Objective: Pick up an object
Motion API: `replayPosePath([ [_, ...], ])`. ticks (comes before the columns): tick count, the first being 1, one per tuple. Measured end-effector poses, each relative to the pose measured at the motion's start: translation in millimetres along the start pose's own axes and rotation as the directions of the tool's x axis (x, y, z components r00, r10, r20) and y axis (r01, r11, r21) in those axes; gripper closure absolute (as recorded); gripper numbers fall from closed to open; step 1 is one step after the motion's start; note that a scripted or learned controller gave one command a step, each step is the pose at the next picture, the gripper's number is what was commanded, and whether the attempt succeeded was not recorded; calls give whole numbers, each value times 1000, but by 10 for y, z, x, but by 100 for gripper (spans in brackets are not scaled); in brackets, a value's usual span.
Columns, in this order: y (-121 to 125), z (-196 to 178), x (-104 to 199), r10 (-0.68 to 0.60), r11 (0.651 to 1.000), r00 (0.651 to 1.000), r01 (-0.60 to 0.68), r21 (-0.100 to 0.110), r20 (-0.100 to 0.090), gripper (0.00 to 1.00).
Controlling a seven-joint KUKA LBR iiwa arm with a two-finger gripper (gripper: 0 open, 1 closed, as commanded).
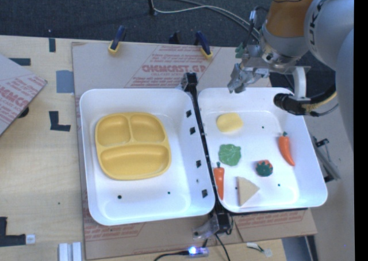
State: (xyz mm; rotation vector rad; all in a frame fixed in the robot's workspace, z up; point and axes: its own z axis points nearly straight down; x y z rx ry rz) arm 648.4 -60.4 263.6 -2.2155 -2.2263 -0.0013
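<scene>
Nearest the cam in the right bin [307, 196]: a tan wedge [247, 190] w/ a small carrot [219, 178] just beside it at the divider. Behind those, a green leafy piece [229, 154], a red berry-like piece [264, 167] and a bigger carrot [286, 148] by the right wall. Farther back, a pale yellow lump [229, 122] lies alone. Left bin [92, 196] holds a yellow 3-section tray [133, 145]. Gripper [237, 86] hangs over the right bin's far edge, above and apart from the lump, nothing between its tips; spread or pressed together, can't tell.
</scene>
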Motion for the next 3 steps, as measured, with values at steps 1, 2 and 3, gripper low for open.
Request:
replayPosePath([
  [1,34,36,501,0,1000,1000,0,1,0,100],
  [2,-65,260,990,1,1000,1000,-1,2,0,100],
  [3,-66,246,1495,1,1000,1000,-1,1,0,100],
])
